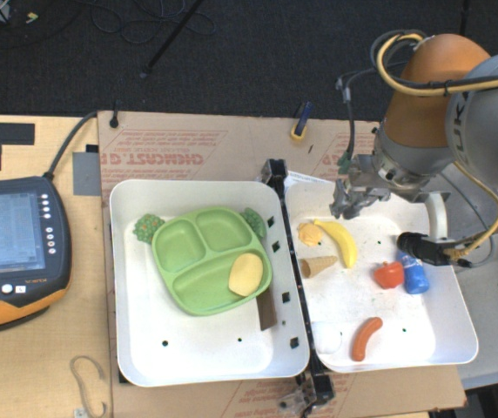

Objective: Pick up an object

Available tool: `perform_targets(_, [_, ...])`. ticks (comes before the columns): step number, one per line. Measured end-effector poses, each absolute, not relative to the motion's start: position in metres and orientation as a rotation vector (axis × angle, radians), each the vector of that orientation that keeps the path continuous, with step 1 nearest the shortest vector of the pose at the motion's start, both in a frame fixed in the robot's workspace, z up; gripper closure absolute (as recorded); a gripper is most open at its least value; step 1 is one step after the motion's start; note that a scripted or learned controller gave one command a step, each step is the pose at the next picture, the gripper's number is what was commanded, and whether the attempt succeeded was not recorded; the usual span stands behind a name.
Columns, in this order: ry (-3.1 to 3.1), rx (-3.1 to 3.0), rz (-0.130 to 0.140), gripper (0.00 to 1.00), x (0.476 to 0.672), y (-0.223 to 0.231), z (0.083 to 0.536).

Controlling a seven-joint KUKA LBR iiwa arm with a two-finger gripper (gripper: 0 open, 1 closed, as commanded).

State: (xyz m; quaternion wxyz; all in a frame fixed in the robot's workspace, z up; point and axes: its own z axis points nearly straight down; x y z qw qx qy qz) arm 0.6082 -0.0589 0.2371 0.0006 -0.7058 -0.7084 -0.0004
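Note:
My gripper (350, 204) hangs over the back of the right bin (458, 338), just above and behind the yellow banana (343, 240). Nothing shows between its fingers. Around the banana lie an orange-yellow piece (309, 232) and a tan cone (319, 266). Further right sit a red tomato-like toy (389, 275) and a blue object (415, 278). A red sausage (365, 338) and a white round thing (327, 337) lie near the bin's front. In the left bin (136, 338) a green divided plate (205, 255) carries a yellow potato-like piece (245, 273).
A dark divider (286, 268) runs between the two bins. A brown stick (265, 310) leans in the left bin by the plate. A tablet pendant (10, 242) rests at the far left on the cardboard. Cables loop around the arm's wrist (423, 103).

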Motion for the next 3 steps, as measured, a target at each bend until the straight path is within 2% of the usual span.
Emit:
perform_targets(2, [-2.224,-2.218,0.003,1.00,0.625,-0.040,0.220])
perform_targets(3, [-2.222,-2.219,0.002,1.00,0.620,-0.031,0.238])
